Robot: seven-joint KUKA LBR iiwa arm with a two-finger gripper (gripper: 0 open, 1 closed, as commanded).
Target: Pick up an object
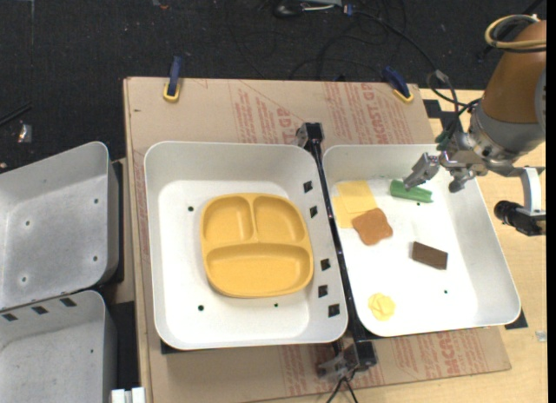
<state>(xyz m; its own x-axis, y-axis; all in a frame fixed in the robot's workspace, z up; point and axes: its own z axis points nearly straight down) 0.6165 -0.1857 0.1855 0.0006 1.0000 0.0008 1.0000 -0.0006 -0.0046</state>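
1. Now I see the claw (440, 169) low over the far side of the right bin (486, 245), with the arm (512, 80) reaching in from the right.
2. Its two fingers stand apart. One fingertip is near the green object (411, 190), but nothing sits between the fingers, so I judge that it holds nothing.
3. The green object lies flat on the bin floor, just beside the claw, close to the bin's far wall.
4. Other candidates are in the same bin: a pale yellow slice (352, 198) with a brown toast-like piece (372, 227) touching its near edge, a dark brown block (429, 255) apart from them, and a small yellow item (381, 306) near the front wall.
5. The left bin (169, 219) carries a yellow divided plate (257, 245); it is not the claw's concern now.
6. In my judgement the step in hand is the approach to the green object.
7. The next move calls for centring the open fingers over it, lowering to the floor, and closing. The object is thin, so the fingers may slip over it.
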